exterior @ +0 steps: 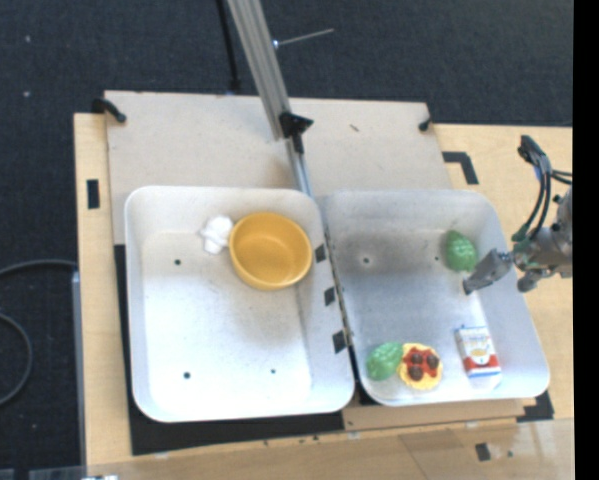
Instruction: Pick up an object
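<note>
Standing at the right rim of the right bin [431,204], the end effector [506,271] pokes in from the edge of the view, with one dark finger angled down and left over the bin wall. Whether it is spread or closed I cannot tell from here — the wrist and its cables crowd the spot — and nothing shows caught in it.

The closest thing to take is the green round object [460,251]. It sits on the bin floor just up and to the left of the end effector, near but apart from it as far as I can see. It looks roughly ball-shaped, slightly taller than wide, so I doubt its long axis matters much; approach direction would count for more.

Farther off, along the near edge of the same bin, lie a small white and red carton [477,353], a yellow and red round item [421,365] and a second green lump [384,360], the last two touching or almost so. The left bin [219,388] holds a yellow bowl [270,250] with a small white thing [216,233] against its left side — well away from the arm.

My guess is the coming move is a short shift up-left and then down onto the green round object.
</note>
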{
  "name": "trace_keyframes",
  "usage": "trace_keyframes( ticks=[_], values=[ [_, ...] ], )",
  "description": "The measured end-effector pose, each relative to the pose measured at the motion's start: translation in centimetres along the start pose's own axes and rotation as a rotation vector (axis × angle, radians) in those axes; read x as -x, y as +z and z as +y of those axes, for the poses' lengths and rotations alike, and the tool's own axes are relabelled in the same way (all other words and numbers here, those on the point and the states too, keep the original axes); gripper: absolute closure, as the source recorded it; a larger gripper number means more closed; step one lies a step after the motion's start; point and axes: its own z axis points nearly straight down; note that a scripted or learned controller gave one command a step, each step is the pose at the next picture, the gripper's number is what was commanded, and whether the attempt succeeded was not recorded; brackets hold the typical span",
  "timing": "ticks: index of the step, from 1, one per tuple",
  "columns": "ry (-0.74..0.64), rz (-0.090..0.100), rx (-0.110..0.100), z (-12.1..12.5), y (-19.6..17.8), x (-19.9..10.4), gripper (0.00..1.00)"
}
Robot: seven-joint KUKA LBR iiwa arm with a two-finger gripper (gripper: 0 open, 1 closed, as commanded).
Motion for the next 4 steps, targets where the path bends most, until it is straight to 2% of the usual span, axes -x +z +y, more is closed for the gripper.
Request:
trace_keyframes(
  ticks=[1,2,3,4],
  values=[
    [0.001,0.0,0.001,0.0,0.0,0.0,0.0],
    [0.004,-0.001,-0.002,-0.4,4.3,-0.4,0.0],
    [0.005,0.0,-0.006,-0.6,9.9,0.6,0.0],
    [0.005,-0.005,0.001,-0.8,15.9,0.3,0.0]
  ],
)
